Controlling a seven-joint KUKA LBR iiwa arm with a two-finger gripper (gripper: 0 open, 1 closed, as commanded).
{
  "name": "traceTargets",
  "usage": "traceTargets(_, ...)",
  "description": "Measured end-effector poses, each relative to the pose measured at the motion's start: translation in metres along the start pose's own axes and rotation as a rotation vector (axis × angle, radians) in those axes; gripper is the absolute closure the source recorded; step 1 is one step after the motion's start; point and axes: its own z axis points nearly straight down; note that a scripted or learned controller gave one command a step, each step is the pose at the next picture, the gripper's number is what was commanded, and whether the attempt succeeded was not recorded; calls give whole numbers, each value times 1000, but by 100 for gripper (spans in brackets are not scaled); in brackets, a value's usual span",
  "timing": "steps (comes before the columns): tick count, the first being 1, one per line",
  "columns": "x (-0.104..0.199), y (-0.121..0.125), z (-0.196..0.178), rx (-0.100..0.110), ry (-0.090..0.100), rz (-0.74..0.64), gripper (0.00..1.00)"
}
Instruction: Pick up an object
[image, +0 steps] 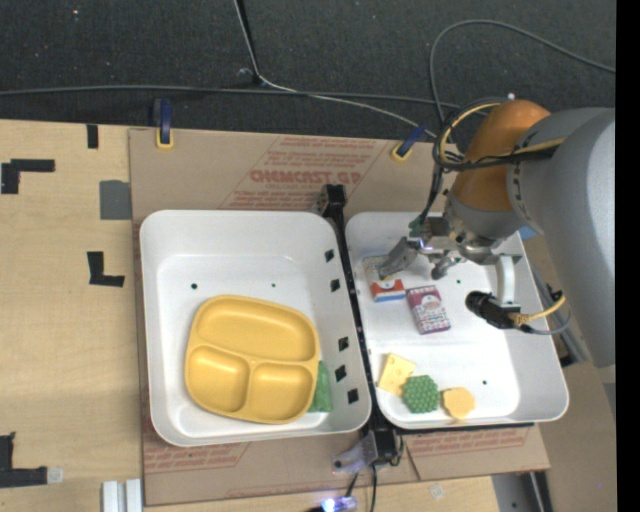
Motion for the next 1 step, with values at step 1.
traceTargets(1,0,2,19,-7,0,1,0)
